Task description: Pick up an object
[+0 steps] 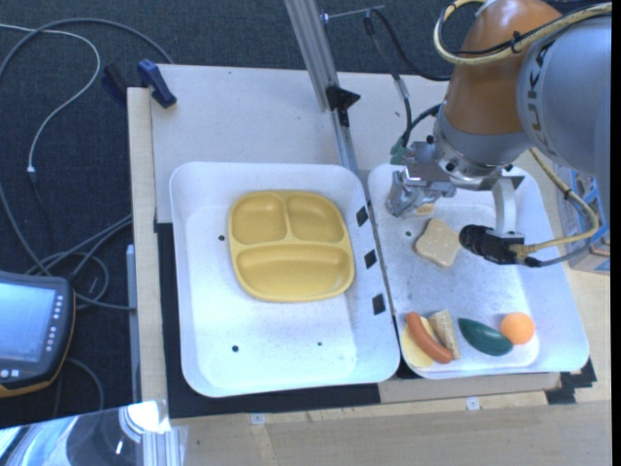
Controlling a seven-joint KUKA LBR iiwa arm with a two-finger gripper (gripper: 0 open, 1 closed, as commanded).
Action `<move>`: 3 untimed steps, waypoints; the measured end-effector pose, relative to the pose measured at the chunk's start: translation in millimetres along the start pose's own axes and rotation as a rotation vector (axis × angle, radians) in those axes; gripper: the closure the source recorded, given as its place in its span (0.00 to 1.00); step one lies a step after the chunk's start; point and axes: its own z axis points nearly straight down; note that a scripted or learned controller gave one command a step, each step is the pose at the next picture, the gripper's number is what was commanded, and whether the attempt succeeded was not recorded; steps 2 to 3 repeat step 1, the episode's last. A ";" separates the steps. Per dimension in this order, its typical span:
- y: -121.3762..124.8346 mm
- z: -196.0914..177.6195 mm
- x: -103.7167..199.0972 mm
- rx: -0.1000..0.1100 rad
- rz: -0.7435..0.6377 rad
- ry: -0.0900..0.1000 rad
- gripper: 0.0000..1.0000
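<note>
Robotics lab / test cell, not a home or kitchen. Evidence: industrial arm (543, 76) w/ exposed cabling over a plain white bench (243, 105). Relative to the claw (412, 197): aluminium extrusion post (310, 37) rises just up-left of it; two shallow white bins, one (485, 260) directly under it, other (281, 348) to its left holding a yellow divided plate (289, 244). Toy food (471, 333) sits below the claw, near the bin's front edge. Far left: loose cables (58, 95) on dark carpet, teach pendant w/ screen (29, 323) at lower left.
</note>
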 end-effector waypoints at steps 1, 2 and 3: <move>5.7 4.8 61.2 -0.003 -0.001 0.000 1.00; 5.7 4.8 61.2 -0.003 -0.001 0.000 1.00; 5.7 4.8 61.2 -0.003 -0.001 0.000 1.00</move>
